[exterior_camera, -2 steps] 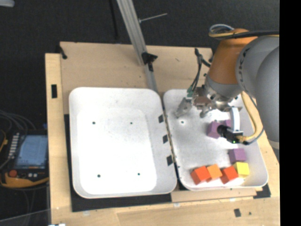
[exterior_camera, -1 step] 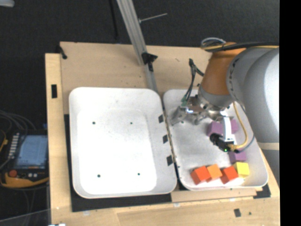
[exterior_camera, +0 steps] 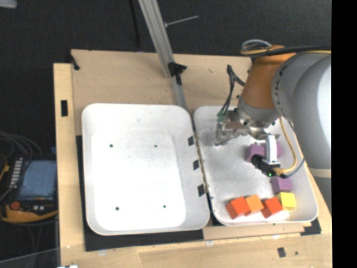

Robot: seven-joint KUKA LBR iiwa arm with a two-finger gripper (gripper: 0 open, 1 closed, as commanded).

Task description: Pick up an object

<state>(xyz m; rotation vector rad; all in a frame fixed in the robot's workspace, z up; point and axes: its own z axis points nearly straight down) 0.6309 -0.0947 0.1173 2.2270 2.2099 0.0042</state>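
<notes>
My gripper [exterior_camera: 223, 135] hangs over the upper left part of the right bin [exterior_camera: 234, 172], below the orange wrist band. Nothing shows between its fingers. A purple block [exterior_camera: 257, 151] lies just right of it, partly hidden by the wrist cabling. Along the bin's front edge sit an orange block [exterior_camera: 239, 207], a lighter orange block [exterior_camera: 254, 203], a red-orange block [exterior_camera: 272, 206] and a yellow block [exterior_camera: 287, 200]. Another purple block [exterior_camera: 280, 184] rests above the yellow one.
The left bin [exterior_camera: 136, 166] lies beside the right one, joined by black clips at the shared rim. A slanted metal pole [exterior_camera: 159, 38] rises behind the bins. A teach pendant [exterior_camera: 30, 186] sits off the bench at the left.
</notes>
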